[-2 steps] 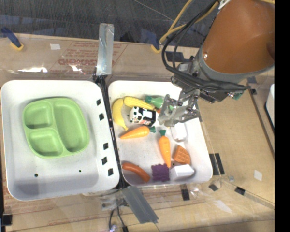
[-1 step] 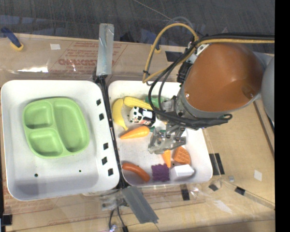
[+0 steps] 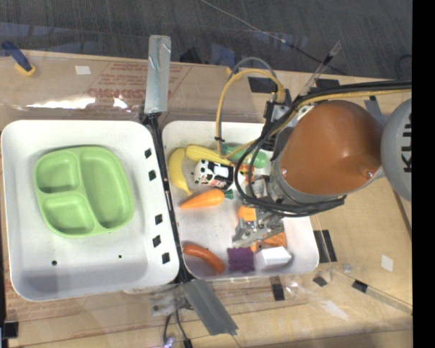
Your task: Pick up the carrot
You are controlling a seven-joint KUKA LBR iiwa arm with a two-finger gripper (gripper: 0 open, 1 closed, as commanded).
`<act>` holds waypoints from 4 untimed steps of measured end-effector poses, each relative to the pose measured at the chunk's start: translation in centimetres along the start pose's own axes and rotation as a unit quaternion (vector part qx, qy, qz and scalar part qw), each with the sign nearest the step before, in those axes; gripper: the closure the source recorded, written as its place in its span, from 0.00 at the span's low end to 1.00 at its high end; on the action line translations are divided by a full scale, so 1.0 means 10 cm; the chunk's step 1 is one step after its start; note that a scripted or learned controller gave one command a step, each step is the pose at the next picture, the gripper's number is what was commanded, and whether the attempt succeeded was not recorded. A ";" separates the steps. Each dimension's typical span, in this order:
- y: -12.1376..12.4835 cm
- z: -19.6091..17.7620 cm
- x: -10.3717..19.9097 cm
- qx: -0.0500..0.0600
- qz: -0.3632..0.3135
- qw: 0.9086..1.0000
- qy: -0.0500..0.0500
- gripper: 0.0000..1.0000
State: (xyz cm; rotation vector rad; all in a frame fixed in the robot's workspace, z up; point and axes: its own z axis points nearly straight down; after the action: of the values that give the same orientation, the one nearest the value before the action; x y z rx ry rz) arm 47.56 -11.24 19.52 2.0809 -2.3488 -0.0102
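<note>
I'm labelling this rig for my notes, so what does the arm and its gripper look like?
The arm is grey with a glossy orange band above the wrist. Yellow and black cables loop around it. The gripper below is metallic silver.

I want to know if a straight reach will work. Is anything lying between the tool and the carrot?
Nothing visible lies in the gap. The tool hangs low in the right bin, and the carrot lies to its left on bare bin floor. The black-and-white toy and the banana sit just beyond the carrot, off the direct line.

Two bins, one carrot, one banana
</note>
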 end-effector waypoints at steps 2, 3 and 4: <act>0.06 -0.34 -0.52 0.002 -0.160 0.987 0.000 1.00; -0.10 -0.43 -0.53 0.005 -0.323 0.946 0.001 1.00; -0.73 -0.29 -0.71 0.003 -0.526 0.851 0.001 1.00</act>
State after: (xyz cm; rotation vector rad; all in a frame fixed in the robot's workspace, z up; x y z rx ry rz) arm 55.67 -5.11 22.37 3.0115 -0.9060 -0.0031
